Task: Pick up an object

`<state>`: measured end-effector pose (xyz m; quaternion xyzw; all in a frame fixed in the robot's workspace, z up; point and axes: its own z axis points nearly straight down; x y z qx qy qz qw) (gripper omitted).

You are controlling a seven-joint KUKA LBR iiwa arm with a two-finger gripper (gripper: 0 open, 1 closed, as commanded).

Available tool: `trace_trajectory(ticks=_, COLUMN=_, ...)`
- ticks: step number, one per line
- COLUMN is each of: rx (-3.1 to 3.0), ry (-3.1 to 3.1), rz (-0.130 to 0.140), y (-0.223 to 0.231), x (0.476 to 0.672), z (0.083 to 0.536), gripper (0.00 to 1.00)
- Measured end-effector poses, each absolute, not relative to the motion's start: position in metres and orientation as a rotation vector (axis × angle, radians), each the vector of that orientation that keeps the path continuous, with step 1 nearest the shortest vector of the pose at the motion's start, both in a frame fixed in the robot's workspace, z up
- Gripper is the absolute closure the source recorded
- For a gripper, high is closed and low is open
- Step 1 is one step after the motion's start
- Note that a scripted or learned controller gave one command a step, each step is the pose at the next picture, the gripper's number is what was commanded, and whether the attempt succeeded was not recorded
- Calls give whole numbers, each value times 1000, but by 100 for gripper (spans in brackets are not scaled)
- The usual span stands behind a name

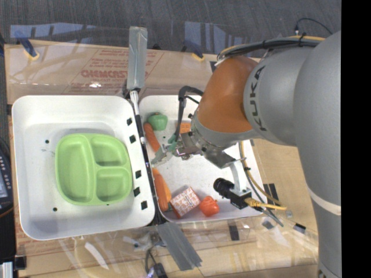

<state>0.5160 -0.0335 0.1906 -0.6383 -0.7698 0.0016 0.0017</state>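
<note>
The arm [278, 91] looms nearest. We cannot tell the gripper's [168, 151] state — crowded beside 2 carrots [151, 136], it risks a glancing miss.

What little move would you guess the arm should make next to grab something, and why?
Probably lower straight down a little. The gripper hangs in the right bin, beside the upper carrot along the bin's left wall, and nothing shows between its fingers. The green piece lies just beyond.

Bench [69, 74] under two white bins [35, 114]
</note>
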Motion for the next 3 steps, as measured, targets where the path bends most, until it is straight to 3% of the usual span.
trace_trajectory(ticks=1, rx=-2116, ry=-2316, rz=8, y=-96, x=566, z=102, gripper=0)
trace_trajectory(ticks=2, rx=-2044, ry=-2382, rz=3, y=-93, x=629, z=91, gripper=0)
trace_trajectory(ticks=3, rx=-2038, ry=-2385, rz=3, y=-93, x=629, z=101, gripper=100)
